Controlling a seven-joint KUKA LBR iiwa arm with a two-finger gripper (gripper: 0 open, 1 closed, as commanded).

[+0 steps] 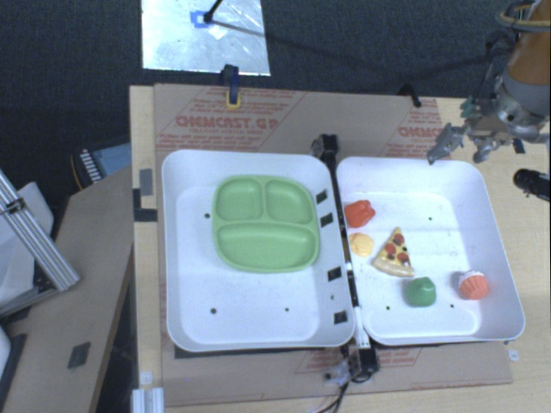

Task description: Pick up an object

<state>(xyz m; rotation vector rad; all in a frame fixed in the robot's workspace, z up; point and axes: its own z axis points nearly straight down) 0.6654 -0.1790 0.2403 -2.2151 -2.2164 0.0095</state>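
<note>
Hovering past the right bin's one-o'clock corner, the gripper had fingers spread, grasping nothing; the pizza lay toward seven o'clock.

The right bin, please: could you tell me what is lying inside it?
The right bin holds a red toy, a yellow piece, a pizza slice, a green ball and an orange-pink cupcake. Nothing covers them.

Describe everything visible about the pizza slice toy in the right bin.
The pizza slice is a small toy wedge, plastic-looking, yellow with red and dark topping spots and a tan crust edge. It lies flat on the right bin floor, tip pointing away from the camera, crust toward the green object, and it seems to touch nothing but the floor.
</note>
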